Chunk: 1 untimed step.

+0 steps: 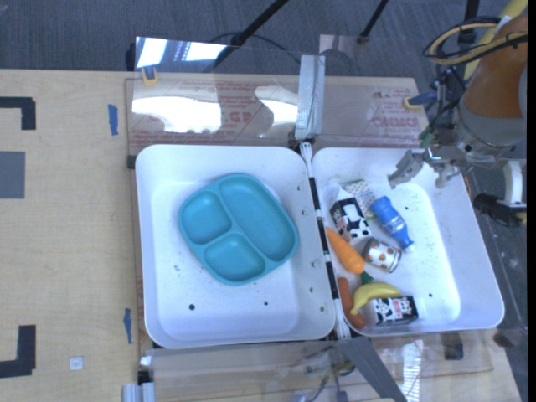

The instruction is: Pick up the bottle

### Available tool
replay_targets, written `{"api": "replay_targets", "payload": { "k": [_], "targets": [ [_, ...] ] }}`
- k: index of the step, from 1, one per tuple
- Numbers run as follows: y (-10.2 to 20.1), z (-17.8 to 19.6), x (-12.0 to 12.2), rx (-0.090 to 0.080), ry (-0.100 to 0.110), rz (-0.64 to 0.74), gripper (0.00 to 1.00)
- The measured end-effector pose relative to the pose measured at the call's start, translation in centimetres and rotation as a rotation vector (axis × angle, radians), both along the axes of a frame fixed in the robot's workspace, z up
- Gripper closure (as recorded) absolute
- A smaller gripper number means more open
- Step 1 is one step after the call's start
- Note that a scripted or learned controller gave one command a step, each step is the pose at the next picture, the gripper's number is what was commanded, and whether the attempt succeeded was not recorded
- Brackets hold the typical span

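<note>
1 bottle (392, 221) lies in the right bin (452, 258), blue with a white cap end toward the upper left, tilted on its side near the bin's middle. Just below it, close or touching, sits a small can (383, 256). To its left stands a black-and-white carton (352, 218), and an orange carrot (346, 252) runs down along the bin's left wall. Lower still are a banana (377, 293) and a 2nd black-and-white carton (394, 310). The left bin (167, 308) bears a teal plate (239, 227) with 3 compartments.

The claw (423, 167) hangs above the right bin's upper part, up and to the right of the bottle, well apart from it. Its 2 fingers look spread, with nothing between them.

By my reading, the step in hand is the approach: nothing is grasped yet. The next move calls for bringing the claw down and to the left until it is over the bottle's body, then turning it so the fingers cross the bottle's short axis rather than its length. The can and carton crowd the bottle's lower and left sides, so the fingers need to come down clear of them, or they may nudge the bottle away.
</note>
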State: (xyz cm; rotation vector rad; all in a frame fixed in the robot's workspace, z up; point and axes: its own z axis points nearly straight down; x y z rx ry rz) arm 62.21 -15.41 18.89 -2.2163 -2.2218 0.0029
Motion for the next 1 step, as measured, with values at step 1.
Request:
{"api": "replay_targets", "payload": {
  "k": [1],
  "targets": [
    [-4.61, 0.25, 2.95, -0.003, -0.007, 0.287, 0.00]
  ]
}}
